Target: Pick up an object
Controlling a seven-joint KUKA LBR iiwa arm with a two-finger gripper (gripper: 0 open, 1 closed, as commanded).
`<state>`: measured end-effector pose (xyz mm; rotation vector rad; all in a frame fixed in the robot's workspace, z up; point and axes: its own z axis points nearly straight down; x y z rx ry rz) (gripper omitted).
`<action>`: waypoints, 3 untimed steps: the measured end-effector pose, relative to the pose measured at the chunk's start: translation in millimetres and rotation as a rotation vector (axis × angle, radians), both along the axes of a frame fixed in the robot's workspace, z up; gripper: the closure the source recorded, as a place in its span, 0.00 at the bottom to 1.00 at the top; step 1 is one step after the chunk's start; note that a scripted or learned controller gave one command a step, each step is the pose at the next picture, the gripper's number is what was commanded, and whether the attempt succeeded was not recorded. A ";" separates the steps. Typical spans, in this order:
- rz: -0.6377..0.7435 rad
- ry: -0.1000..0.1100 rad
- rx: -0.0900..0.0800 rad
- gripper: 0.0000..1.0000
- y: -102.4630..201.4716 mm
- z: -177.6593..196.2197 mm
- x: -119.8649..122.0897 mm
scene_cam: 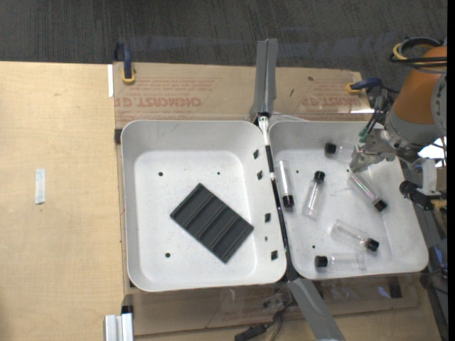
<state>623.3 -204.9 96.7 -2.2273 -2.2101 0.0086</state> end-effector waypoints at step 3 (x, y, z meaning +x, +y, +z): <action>0.073 -0.002 0.002 1.00 84.5 -7.5 -51.6</action>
